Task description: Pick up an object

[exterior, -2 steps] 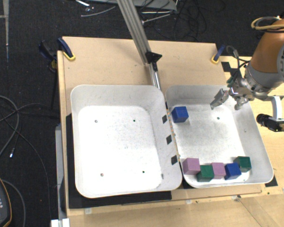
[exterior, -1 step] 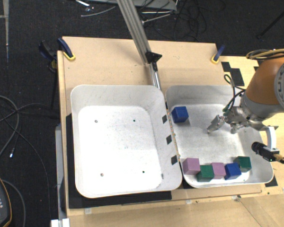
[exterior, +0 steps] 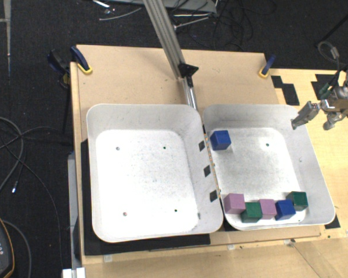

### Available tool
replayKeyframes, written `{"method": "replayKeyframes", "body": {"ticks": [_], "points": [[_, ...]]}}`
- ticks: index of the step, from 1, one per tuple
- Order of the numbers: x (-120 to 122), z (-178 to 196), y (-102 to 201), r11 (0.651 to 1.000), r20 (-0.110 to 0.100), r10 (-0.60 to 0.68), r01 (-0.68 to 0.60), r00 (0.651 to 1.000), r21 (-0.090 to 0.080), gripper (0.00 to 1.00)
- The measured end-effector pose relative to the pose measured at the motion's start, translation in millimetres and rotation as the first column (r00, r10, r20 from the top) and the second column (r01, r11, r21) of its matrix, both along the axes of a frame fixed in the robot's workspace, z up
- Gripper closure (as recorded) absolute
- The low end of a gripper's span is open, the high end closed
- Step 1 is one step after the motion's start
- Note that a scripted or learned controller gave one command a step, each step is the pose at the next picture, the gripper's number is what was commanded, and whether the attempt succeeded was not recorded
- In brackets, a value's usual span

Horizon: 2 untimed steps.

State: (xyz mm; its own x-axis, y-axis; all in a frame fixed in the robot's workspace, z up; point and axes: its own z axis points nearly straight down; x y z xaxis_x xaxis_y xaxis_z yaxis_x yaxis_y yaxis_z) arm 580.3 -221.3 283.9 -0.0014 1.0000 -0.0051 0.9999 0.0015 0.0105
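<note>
The right bin (exterior: 313, 172) holds several small cubes. A blue cube (exterior: 220, 139) sits alone near its upper left corner. Along the front wall lie a purple cube (exterior: 235, 202), a green cube (exterior: 252, 211), a pink-purple cube (exterior: 268, 208), a second blue cube (exterior: 285, 208) and a dark green cube (exterior: 298, 200). My gripper (exterior: 316, 119) hangs over the bin's upper right rim, far from all the cubes. It is open, with nothing between its fingers (exterior: 302, 116).
The left bin (exterior: 98, 155) lies beside the right one, with a row of black clips (exterior: 207, 170) along the seam between them. A slanted metal pole (exterior: 165, 30) runs down to the bins' top edge. Clamps (exterior: 81, 59) grip the bench's back corners.
</note>
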Motion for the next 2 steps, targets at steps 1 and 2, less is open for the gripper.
{"method": "replayKeyframes", "body": {"ticks": [1,2], "points": [[60.7,206.8,12.8,1.0,0.0,0.003,-0.003,1.0,0.001,0.0],[59.9,202.0,12.6,1.0,-0.009,0.001,-0.001,1.0,0.004,0.0]]}}
